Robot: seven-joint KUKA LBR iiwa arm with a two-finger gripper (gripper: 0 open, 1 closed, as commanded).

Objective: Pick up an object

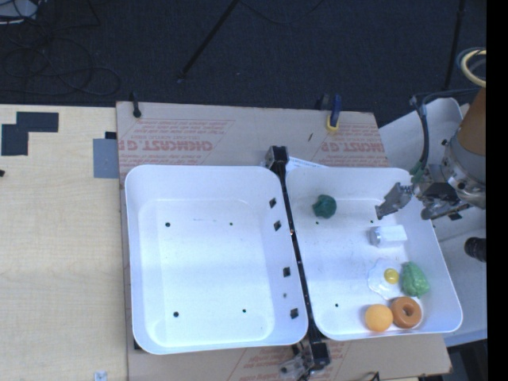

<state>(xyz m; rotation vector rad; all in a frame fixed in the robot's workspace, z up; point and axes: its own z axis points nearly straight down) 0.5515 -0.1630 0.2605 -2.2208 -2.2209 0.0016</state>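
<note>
Dark carpet with loose cables fills the background behind a pale wooden table (55,244), where a cardboard sheet (238,137) carries two white bins. At nine o'clock sits the left bin (139,213). At three o'clock, the right bin (341,328) holds a dark green ball (324,206) toward twelve o'clock, a small white block (387,234) near its centre right, and, clustered toward five o'clock, a fried-egg toy (386,277), a green leafy piece (414,279), an orange ball (379,317) and a brown doughnut (407,313). The hand (414,199) hovers over the bin's two o'clock edge, fingers apparently spread wide with nothing between them, just above the white block.
</note>
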